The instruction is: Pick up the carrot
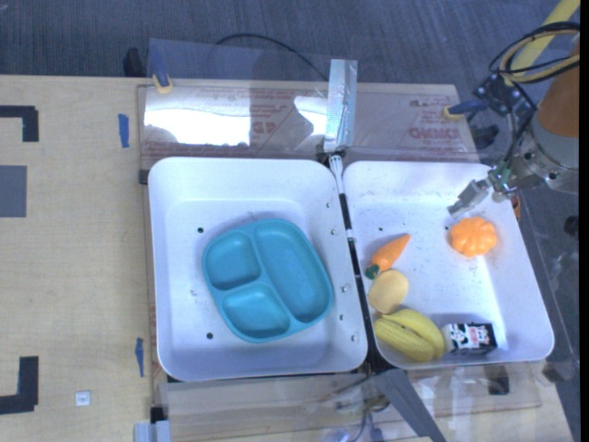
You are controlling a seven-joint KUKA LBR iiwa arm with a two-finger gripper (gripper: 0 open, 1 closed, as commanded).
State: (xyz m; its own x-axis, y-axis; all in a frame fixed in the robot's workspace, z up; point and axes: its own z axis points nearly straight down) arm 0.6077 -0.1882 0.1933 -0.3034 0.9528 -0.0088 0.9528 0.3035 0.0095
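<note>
Orange plastic carrot (391,251) w/ green tip lies tilted in right white bin (525,274), near its left wall, just above pale yellow round fruit (388,291), well apart from metal gripper (471,196), which hangs above small orange pumpkin (473,236), empty.

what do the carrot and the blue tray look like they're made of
Carrot: probably moulded plastic toy food, with even orange colour, a smooth, slightly glossy skin and a stubby green tip. Blue tray: likely hard plastic with a matte-to-satin finish, a single uniform turquoise piece with rounded, moulded compartment walls.
</note>
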